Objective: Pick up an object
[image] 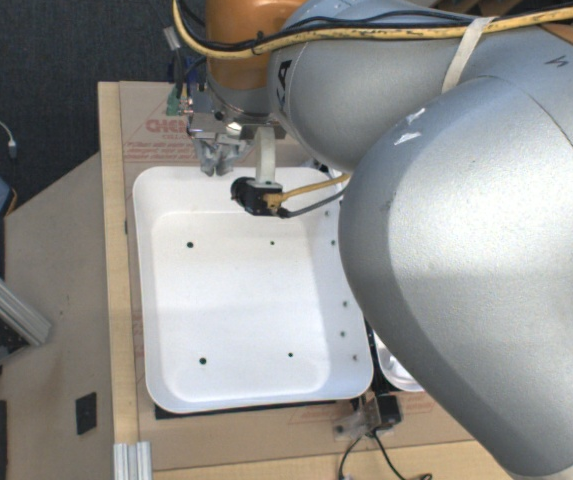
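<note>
Two white bins share the counter (pixel 116 268), and you can read only one of them properly. The left bin (pixel 151 268) lies open to the camera. Its floor is bare white apart from four small dark dots (pixel 190 245) set in a rough square, and I take those for holes in the tray, not things you could lift. The right bin (pixel 391 370) shows as a thin sliver at its near corner, because the arm (pixel 466 218) covers everything else of it.

Your hand (pixel 216 154) hangs at the far rim of the left bin, toward its far left corner, just under the orange band (pixel 256 8). It points down at the rim or just inside it. Whether it is spread or pressed together you cannot tell from this slant, and nothing can be made out inside it.

So the relation your next move depends on is the one you cannot fix. Any object worth picking is hidden from this camera, most likely under the arm on the right-bin side. If so, it lies to the right of the hand and nearer the camera, across the wall the two bins share. Its long axis is unknown.

My judgement is that the pick is not yet made. A descent where the hand hangs now would meet only tray wall or bare floor.
</note>
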Controlling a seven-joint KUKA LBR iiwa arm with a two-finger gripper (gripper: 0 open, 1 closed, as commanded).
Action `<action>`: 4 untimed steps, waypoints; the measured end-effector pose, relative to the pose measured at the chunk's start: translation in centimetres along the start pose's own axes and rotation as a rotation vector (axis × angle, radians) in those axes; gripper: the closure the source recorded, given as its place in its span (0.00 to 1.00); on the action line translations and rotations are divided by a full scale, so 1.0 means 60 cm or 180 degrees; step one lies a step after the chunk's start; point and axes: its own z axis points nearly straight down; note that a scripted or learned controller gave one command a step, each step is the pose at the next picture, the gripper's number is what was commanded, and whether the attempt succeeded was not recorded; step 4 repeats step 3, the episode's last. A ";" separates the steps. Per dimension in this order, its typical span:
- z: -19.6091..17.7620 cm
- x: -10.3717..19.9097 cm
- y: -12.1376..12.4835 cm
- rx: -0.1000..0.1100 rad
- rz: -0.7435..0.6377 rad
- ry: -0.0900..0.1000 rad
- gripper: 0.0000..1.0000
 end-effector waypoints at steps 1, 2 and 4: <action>-0.016 0.002 -0.003 0.0009 -0.0008 -0.0003 1.00; -0.033 0.004 -0.003 0.0003 -0.0014 -0.0004 1.00; 0.010 -0.136 -0.005 0.0041 0.0029 -0.0008 1.00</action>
